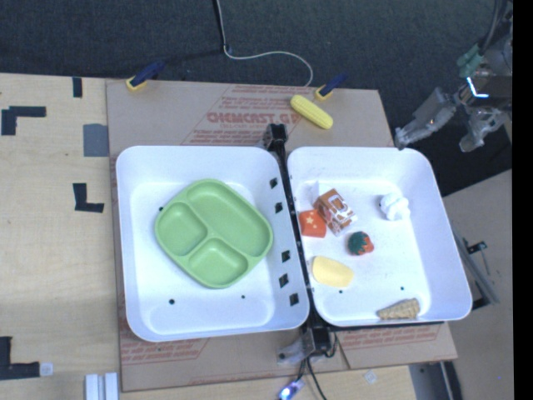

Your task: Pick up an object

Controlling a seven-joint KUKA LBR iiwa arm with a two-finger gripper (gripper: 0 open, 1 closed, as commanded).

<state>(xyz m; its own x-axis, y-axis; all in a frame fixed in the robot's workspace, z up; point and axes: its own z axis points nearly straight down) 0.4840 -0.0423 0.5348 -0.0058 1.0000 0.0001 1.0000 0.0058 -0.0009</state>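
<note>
The right bin [433, 192] holds several small objects. A red and white box [336, 209] lies next to an orange-red block [311, 224]. Also in it are a white crumpled lump [393, 207], a small green and red item [360, 242], a yellow oval piece [332, 271] and a tan wedge [400, 310] at the front rim. My gripper [436, 138] hangs open above and beyond the bin's far right corner, outside it, with nothing between its fingers.
The left bin [133, 223] holds a green divided plate [214, 232]. A yellow banana-shaped toy [311, 112] lies on the cardboard behind the bins. Clamps and a white cable sit at the cardboard's far edge.
</note>
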